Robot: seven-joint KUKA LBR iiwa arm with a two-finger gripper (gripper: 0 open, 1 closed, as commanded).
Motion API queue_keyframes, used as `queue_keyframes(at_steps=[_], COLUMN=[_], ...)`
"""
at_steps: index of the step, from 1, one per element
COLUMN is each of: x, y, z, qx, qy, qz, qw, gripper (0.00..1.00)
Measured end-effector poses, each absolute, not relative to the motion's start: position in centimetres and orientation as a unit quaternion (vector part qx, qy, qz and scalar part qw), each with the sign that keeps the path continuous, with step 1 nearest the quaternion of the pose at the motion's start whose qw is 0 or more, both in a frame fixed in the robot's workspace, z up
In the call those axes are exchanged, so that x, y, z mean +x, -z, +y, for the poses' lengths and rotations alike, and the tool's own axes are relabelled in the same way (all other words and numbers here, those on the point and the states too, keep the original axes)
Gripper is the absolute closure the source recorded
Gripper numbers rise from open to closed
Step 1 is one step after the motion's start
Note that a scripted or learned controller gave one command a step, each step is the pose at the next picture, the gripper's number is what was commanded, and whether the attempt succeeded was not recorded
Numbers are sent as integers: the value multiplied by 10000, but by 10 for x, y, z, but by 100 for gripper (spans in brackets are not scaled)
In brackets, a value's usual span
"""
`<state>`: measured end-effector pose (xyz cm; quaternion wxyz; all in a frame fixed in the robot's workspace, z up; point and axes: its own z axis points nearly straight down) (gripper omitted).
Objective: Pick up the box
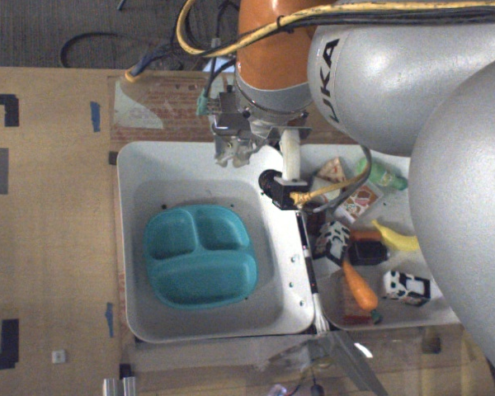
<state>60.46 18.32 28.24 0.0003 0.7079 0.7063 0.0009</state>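
The box, a small flat carton with red and white print, lies in the right bin near its upper left, partly under the arm's cables. My gripper hangs over the far edge of the left bin, well to the left of the box and apart from it. I see nothing held in the gripper.
A teal divided plate lies in the left bin. The right bin also holds a banana, a carrot, two cow-patterned items, a green object and a pizza-slice toy. The grey arm covers the bin's right part.
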Motion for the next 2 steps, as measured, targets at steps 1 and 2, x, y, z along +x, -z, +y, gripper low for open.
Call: queue_keyframes(at_steps=[1, 2], x=[557, 486], y=[-281, -99], z=[225, 190], qx=[4752, 5032], qy=[-1, -58], qz=[8799, 8641], qw=[-6, 33], gripper=[100, 100])
